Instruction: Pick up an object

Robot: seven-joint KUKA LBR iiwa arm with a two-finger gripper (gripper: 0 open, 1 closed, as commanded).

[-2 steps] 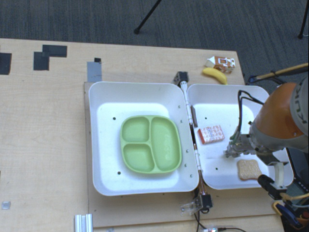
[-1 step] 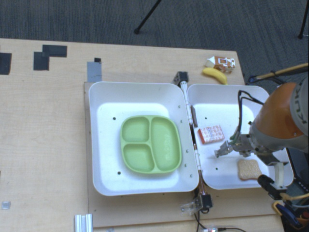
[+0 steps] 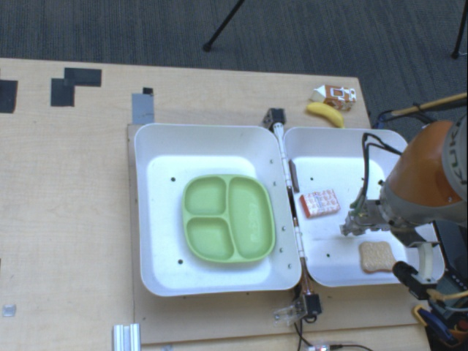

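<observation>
Camera view: gripper (image 3: pixel 349 227) at right of frame hovers between box (image 3: pixel 319 203) and toast (image 3: pixel 376 256); its state I cannot tell; nothing lifted yet.

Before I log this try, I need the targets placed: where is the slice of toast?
The toast lies in the right bin, near its front right corner, just below the gripper.

In the right bin (image 3: pixel 322 265), bare floor lies left and below the red-patterned box (image 3: pixel 319 203). The toast slice (image 3: pixel 376 256) blocks the near right corner (just beside the pincer (image 3: pixel 353 225)). The green divided plate (image 3: pixel 228 219) takes up the left bin's (image 3: pixel 157 196) middle.
</observation>
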